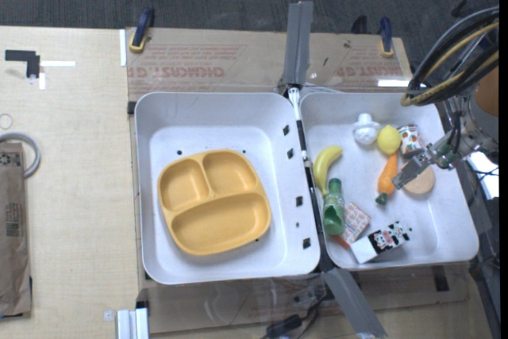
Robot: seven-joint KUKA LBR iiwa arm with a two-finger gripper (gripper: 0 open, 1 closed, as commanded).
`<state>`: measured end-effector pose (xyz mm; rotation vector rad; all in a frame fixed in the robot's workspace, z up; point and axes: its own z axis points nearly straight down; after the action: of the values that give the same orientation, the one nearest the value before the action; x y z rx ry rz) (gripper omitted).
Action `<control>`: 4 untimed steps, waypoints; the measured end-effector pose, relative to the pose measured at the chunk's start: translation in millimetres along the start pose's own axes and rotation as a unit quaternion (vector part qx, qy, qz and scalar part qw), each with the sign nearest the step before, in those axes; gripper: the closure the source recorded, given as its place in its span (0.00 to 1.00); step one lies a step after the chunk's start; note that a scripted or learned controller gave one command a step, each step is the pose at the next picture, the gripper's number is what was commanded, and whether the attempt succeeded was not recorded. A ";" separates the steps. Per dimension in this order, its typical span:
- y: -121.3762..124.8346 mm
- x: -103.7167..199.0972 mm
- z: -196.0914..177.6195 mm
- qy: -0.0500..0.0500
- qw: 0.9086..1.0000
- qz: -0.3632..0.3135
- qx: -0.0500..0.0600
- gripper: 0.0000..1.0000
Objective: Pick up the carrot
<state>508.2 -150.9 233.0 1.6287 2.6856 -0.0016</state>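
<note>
Camera view: pincer [407,173], fingers apart, beside carrot [387,175], crowded by lemon [388,139], wooden disc [420,182] and banana [325,163].

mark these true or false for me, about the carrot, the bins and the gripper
1. The carrot lies in the right bin. True.
2. The yellow divided plate sits in the right bin. False: it is in the left bin.
3. The banana lies left of the carrot. True.
4. The gripper hovers over the left bin. False: it is over the right bin, beside the carrot.
5. The lemon rests on the yellow plate. False: it lies in the right bin above the carrot.
</note>
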 end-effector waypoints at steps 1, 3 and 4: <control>46.4 -17.8 140.9 -0.001 0.991 -0.137 -0.001 0.00; 39.6 -11.2 141.4 0.000 1.000 -0.010 0.000 0.00; 39.8 -11.9 132.3 -0.001 1.000 -0.011 0.000 1.00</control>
<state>549.0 -143.2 100.6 1.5989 2.7010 -0.0032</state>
